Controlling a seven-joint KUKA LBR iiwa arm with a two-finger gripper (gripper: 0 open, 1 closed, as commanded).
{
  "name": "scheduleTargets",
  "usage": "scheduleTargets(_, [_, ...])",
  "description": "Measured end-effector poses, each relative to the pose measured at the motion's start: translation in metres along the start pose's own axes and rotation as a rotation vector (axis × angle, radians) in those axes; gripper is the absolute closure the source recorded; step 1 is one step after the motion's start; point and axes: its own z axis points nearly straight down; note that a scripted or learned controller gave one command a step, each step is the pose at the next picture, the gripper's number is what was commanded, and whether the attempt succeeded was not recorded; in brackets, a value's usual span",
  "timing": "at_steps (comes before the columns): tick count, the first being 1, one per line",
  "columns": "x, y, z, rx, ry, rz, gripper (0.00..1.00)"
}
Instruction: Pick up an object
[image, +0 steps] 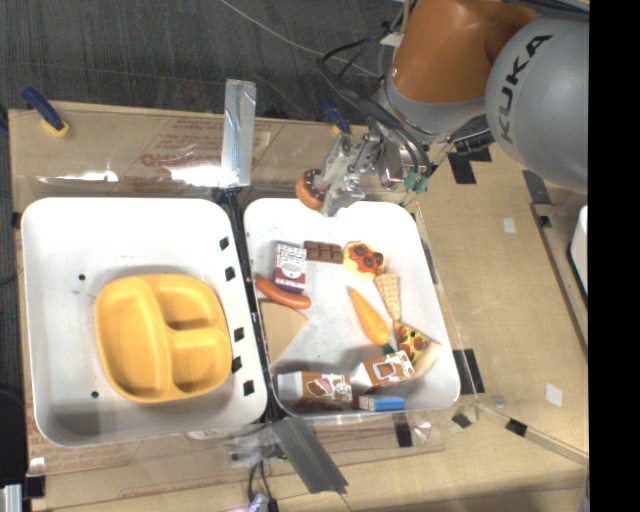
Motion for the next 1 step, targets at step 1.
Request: scheduleTargets(1, [-0.0012, 0.0001, -0.011, 0.001, -0.004, -0.002, 1.0])
